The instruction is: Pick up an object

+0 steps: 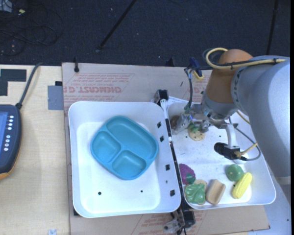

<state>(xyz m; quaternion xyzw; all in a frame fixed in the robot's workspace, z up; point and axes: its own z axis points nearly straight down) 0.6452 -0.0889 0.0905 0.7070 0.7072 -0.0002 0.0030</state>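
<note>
Divided plate [123, 153] in left bin [83, 199], right bin [264, 197] beside it holding toy foods along its near edge (corn [241, 185] rightmost), possibly a cookie [197, 133] farther back, under the arm [255, 102]

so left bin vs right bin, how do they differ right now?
The left bin holds one large item, a blue divided plate; the right bin holds several small toy foods, including a yellow corn and a purple piece. The gripper sits over the right bin's far end, whereas nothing hangs over the left bin. Both are shallow, white, and side by side.
</note>
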